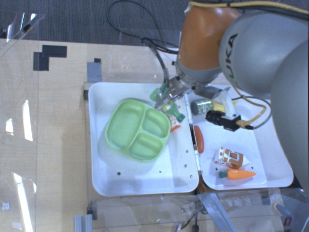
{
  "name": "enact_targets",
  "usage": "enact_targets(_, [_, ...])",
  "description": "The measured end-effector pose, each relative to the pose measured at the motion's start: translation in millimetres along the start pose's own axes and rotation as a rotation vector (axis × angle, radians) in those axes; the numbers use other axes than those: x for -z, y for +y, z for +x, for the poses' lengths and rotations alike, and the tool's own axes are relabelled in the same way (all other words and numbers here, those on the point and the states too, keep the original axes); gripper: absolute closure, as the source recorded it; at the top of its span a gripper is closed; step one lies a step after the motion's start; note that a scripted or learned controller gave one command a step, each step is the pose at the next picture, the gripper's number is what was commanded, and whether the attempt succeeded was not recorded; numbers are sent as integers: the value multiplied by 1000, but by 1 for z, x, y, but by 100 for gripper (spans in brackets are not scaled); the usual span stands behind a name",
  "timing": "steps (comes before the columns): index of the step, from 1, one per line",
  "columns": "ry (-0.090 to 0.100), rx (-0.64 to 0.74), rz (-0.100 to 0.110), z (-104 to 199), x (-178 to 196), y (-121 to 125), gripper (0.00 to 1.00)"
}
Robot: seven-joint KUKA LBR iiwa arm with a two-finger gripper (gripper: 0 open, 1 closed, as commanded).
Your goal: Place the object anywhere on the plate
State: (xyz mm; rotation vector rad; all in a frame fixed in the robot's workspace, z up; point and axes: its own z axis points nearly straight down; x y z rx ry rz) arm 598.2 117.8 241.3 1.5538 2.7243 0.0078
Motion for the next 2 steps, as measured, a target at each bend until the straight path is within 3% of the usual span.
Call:
enact_targets(1, [1, 45, 2, 14, -35, 46, 100])
enact_targets(2, [0, 45, 2, 14, -34, 46, 0])
